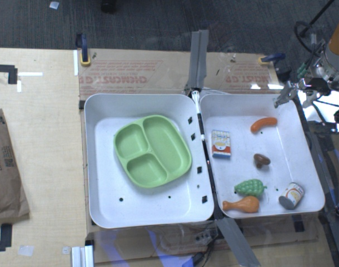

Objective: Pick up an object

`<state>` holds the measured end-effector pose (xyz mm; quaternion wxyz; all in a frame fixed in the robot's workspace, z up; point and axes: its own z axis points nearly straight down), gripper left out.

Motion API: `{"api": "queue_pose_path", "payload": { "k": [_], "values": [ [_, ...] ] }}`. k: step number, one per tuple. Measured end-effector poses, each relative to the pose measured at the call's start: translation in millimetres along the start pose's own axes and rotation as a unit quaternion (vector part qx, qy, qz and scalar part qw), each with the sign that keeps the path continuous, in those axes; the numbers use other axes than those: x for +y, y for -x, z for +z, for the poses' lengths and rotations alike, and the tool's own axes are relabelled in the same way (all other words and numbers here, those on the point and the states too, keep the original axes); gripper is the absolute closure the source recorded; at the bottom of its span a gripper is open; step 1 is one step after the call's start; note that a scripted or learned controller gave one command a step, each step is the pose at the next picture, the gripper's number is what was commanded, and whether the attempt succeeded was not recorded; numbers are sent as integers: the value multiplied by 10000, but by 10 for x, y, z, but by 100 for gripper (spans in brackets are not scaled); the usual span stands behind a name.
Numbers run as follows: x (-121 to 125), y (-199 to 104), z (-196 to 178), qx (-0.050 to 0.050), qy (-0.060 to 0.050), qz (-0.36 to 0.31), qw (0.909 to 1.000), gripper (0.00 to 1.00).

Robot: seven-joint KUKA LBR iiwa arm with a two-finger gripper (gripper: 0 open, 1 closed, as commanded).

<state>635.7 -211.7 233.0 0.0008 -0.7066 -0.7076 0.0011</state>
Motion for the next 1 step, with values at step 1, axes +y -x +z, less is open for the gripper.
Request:
{"api": "queue_pose_path", "payload": {
  "k": [1],
  "values": [
    [232,-42,595,-4,1,241,9997,0]
  ]
}}
